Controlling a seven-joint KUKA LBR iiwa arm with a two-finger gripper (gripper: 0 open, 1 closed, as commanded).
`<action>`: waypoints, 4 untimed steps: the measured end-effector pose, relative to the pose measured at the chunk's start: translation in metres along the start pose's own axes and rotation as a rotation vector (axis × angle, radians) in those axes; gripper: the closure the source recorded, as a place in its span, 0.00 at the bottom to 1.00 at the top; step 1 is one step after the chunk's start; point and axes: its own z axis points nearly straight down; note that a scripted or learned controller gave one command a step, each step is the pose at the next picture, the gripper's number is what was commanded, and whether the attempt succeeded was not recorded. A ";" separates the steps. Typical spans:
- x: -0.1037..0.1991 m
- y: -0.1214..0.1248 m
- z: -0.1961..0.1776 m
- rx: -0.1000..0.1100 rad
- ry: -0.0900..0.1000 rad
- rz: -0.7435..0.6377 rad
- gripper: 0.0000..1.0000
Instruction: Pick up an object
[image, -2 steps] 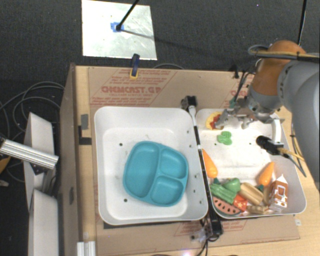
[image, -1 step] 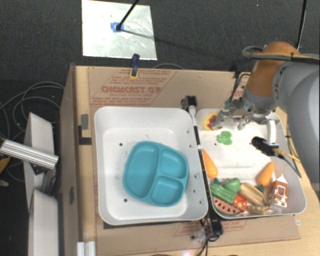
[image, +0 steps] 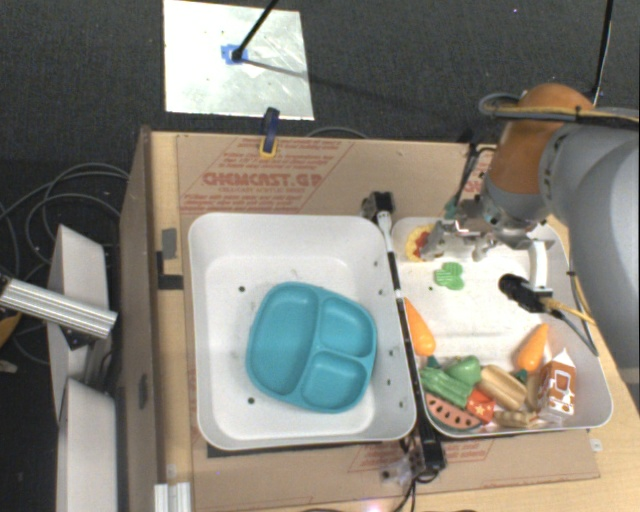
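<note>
Claw (image: 466, 238) hangs at the far end of the right bin (image: 598, 395), low over the white floor, with the grey arm (image: 590, 180) coming in from the right; whether it is open or closed cannot be told from above, and nothing is seen held in it. From the one camera, a small green toy (image: 449, 276) lies just in front of the claw on bare floor, apart from the rest. A red and yellow piece (image: 418, 243) sits beside the claw in the bin's far left corner. An orange carrot (image: 417, 328) lies along the left wall. The near end is crowded: a green vegetable (image: 448, 380), a tan bun (image: 503, 388), a watermelon slice (image: 450, 412), a second carrot (image: 532, 347) and a small carton (image: 558, 385) lie packed together, several touching. The left bin (image: 215, 300) holds a blue divided plate (image: 310, 345), well apart from the claw. Both bins rest on a cardboard sheet (image: 260, 180) with red print, and a silvery sheet (image: 238, 60) lies beyond it on the dark floor.
</note>
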 end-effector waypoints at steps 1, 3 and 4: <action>0.001 0.000 0.000 0.000 0.000 0.000 0.00; 0.001 -0.001 0.000 -0.003 -0.002 -0.005 0.00; -0.003 -0.012 0.002 -0.027 0.002 -0.001 0.00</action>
